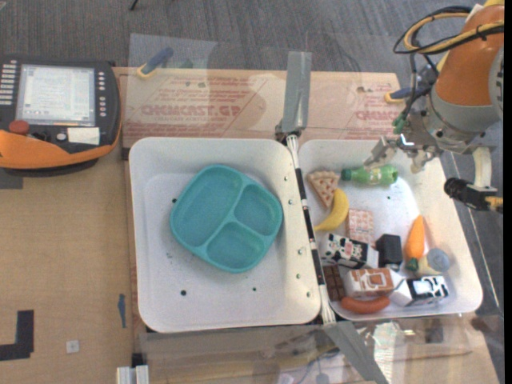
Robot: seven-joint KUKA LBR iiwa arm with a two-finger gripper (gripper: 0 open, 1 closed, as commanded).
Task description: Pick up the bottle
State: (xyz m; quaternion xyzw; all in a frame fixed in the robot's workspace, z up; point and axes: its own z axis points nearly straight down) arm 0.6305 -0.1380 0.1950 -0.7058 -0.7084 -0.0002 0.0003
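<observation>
1. We take the bottle (370, 175) as our landmark: it lies on its side in the far part of the right bin (462, 256), dark cap toward the divider, green body running away from it
2. Just on the cap side of the bottle sits a pizza slice (323, 187), and the banana (336, 210) curves nearer the camera than the bottle; neither seems to touch it
3. The gripper (398, 148) hangs just above the bottle's far end, close to it; the bottle is not between its fingers, and we cannot tell whether the jaws stand apart or together
4. We judge the bottle light, stiff and smooth plastic, round enough to roll or slip when nudged
5. We would take it across the middle of the body, fingers either side of its width, where the wall looks straight and the neighbours leave room
</observation>
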